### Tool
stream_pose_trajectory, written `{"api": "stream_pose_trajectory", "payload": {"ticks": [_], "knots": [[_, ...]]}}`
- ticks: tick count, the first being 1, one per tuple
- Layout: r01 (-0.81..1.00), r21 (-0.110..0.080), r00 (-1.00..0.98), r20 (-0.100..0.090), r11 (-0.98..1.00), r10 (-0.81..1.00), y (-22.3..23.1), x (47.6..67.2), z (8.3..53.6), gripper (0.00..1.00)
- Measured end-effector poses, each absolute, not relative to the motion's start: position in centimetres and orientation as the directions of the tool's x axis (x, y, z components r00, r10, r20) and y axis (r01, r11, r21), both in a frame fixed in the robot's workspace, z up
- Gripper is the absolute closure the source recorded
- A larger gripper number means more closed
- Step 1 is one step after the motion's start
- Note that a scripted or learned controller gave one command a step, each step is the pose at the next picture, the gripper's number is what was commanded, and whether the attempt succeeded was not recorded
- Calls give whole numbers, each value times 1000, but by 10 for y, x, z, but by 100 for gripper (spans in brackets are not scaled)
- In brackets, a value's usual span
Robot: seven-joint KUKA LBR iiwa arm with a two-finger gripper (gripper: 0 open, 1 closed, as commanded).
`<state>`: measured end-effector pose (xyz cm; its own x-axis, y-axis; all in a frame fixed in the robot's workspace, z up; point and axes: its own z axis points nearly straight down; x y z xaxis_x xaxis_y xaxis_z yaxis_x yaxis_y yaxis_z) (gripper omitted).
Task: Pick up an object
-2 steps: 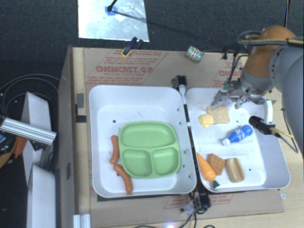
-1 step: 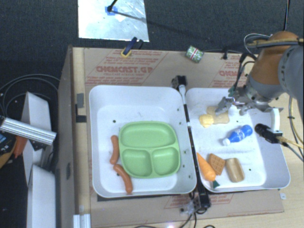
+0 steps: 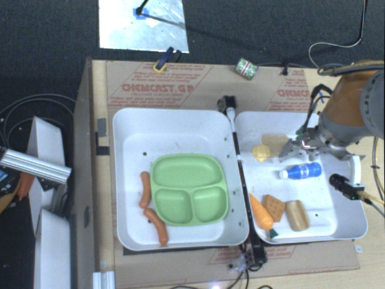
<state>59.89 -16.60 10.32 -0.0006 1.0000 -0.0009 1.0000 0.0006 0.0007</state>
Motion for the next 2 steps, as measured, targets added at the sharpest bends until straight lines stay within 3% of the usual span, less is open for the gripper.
{"api": "stream_pose_trajectory", "payload": {"ticks": [1,2], "knots": [[1000,1,-3,0,3,1000,-148,588,108,0],[1000,0,-1,0,1,1000,-160,565,84,0]]}}
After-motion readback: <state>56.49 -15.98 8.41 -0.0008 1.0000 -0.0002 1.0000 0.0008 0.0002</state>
